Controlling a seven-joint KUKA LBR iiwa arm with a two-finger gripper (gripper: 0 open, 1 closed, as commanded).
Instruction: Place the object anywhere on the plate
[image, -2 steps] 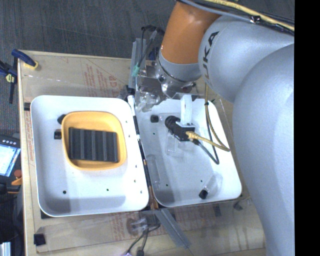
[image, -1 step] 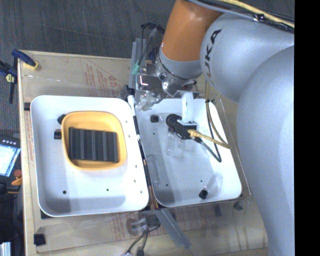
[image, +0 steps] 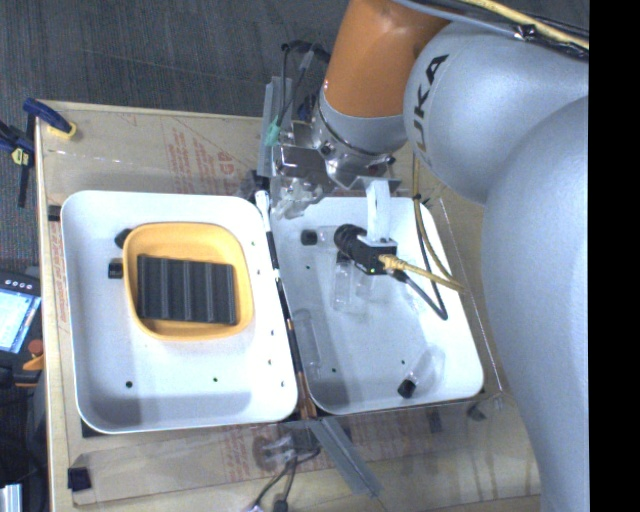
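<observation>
Gripper (image: 298, 185) hangs over the far edge of the right bin (image: 380, 340), close to the seam between the two bins. I cannot tell from this angle whether it is open or closed. I see nothing in it.

Camera view:
- Left bin (image: 150, 390) carries the plate (image: 185, 233), which is yellow with rounded corners and a raised rim.
- Block (image: 187, 290) lies flat on the plate, inside the rim. It is dark and low, with ribs and grooves running along it. I take it for the task's thing. As it lies, the placing looks done.
- Block and gripper are well apart, one in each bin.
- Two small black pieces are in the right bin, one (image: 309, 237) towards the far left, the other (image: 407, 387) by the near right corner. There are also some clear shapes I cannot make out.

Handling, my judgement only:
- Block looks stiff, like moulded plastic or hard rubber.
- Its matte surface should not be slippery, and it does not look fragile.
- Weight is probably light to middling.
- It looks too broad to span whole. I would pinch a single rib across its grooves, near the middle.
- A hold taken off-centre would likely tip it.
- If a black piece is meant instead, it is tiny and light and needs a dead-centred pinch.
</observation>
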